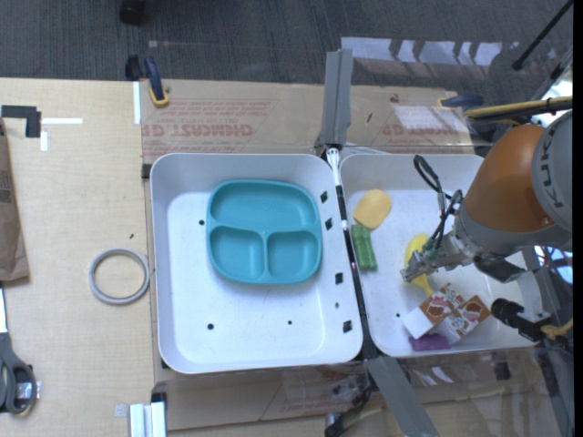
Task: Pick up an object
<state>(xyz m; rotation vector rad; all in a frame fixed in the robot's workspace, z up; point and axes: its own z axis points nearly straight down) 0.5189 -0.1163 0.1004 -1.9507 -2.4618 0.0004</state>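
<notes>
Yellow object [416, 247] lies in the right bin [392, 333] just beneath our hand [418, 267], whose finger state we cannot tell, while a teal plate [264, 231] fills the left bin [182, 335].

A light wooden bench [73, 208] fills the left and centre of the frame, carrying two shallow white bins side by side: the left bin [173, 271] at centre and the right bin [392, 326] at right. A flattened cardboard sheet [228, 121] with red printing lies beneath the bins' upper edges. At lower left, a grey tape ring [119, 275] rests flat on the wood, just beside the left bin. A brown paper bag [11, 217] lies along the left edge, and scissors [16, 381] sit in the lower left corner.
</notes>
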